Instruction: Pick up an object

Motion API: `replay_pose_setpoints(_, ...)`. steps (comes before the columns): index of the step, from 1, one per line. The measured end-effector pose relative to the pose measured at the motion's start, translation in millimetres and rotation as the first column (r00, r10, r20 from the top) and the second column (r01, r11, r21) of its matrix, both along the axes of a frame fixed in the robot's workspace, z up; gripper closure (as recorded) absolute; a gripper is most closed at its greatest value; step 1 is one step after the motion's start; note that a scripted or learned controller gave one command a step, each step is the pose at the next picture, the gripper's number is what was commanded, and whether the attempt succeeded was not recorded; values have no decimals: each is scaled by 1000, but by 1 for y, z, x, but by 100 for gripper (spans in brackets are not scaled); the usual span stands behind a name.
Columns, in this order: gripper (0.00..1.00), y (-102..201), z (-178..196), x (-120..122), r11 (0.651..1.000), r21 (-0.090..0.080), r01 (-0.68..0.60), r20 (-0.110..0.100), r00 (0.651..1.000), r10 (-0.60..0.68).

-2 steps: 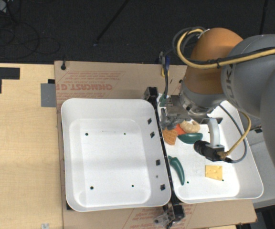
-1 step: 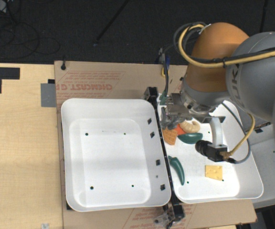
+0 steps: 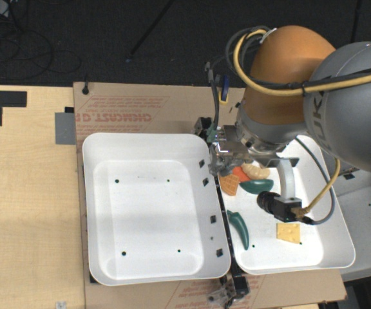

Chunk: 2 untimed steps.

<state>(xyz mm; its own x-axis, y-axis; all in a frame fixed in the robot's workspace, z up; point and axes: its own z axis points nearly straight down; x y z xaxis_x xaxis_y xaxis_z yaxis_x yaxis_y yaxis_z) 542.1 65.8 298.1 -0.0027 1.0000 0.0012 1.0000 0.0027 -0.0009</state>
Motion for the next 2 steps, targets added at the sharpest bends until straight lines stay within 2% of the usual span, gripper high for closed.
replay_pose_setpoints(1,100,-13,111,-59,1000,2,1,9,1000,-1)
replay_pose_setpoints(2,100,30,118,-26,1000,-1,-1,0,1000,1)
